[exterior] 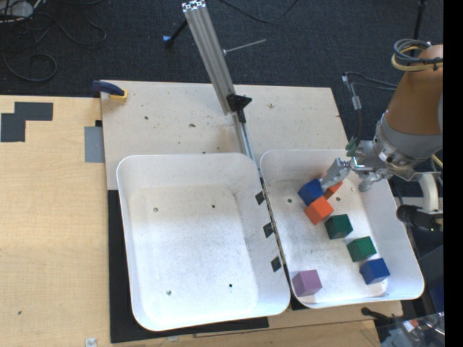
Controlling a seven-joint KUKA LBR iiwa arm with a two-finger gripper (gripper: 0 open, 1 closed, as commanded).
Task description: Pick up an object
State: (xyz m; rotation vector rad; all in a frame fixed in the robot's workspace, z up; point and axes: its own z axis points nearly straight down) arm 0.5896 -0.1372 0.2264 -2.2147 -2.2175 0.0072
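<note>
Claw over right bin, beside blue cube and orange cube

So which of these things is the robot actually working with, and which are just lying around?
Part of the job:
end effector
blue block
orange block
two green blocks
second blue block
purple block
right bin

Just lying about:
left bin
metal pole
floor cables
</note>
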